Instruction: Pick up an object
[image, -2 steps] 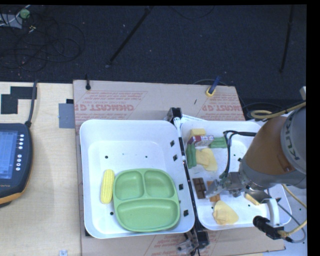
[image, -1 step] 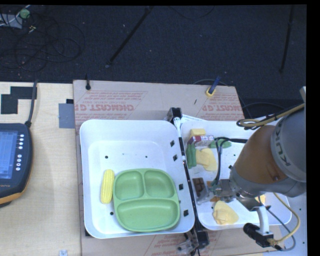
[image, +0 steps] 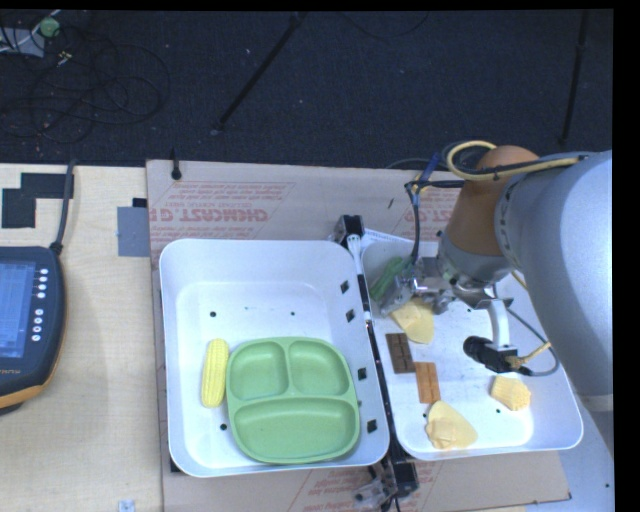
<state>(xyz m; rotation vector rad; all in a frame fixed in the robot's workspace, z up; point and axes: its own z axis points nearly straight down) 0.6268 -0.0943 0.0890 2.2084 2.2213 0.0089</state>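
Arm (image: 560, 240) bends down into the right bin (image: 560, 425); gripper (image: 418, 292) grip unclear, apparently near a yellow piece (image: 415, 322).

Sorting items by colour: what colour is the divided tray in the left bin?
Light green tray, seen in the camera view.

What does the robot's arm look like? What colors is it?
The arm is big, round and smooth grey, with an orange band near its wrist. A yellow cable loop and thin blue wires run over it. The tool at its tip is small, silvery metal.
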